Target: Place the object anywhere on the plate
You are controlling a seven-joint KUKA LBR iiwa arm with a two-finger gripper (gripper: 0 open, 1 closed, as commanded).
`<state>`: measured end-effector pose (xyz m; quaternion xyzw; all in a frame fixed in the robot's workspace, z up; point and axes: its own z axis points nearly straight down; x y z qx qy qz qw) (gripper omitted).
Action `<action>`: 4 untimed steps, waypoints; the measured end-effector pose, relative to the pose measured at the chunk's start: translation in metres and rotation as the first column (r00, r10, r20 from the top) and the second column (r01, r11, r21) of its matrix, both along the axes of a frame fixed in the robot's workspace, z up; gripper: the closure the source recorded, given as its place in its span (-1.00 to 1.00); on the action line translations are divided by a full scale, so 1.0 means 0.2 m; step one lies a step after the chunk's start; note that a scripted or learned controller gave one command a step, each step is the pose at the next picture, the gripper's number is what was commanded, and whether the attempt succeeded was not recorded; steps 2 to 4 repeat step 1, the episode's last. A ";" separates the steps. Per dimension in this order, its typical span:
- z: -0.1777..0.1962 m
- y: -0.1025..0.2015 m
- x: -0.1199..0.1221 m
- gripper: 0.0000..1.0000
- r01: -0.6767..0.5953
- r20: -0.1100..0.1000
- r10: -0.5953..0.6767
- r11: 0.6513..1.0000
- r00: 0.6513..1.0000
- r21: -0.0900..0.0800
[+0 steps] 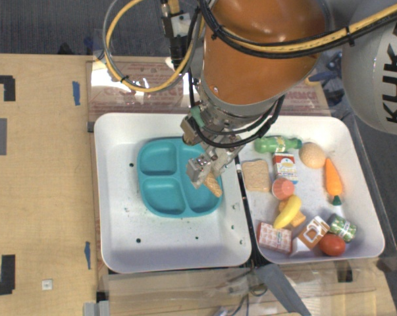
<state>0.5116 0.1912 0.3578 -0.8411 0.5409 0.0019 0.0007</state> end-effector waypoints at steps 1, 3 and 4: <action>0.01 0.00 0.00 -1.00 0.000 0.003 0.000 1.000 1.000 0.001; 0.01 0.00 0.00 -1.00 0.000 0.003 0.000 1.000 1.000 0.001; 0.01 0.00 0.00 -1.00 0.000 0.003 0.000 1.000 1.000 0.001</action>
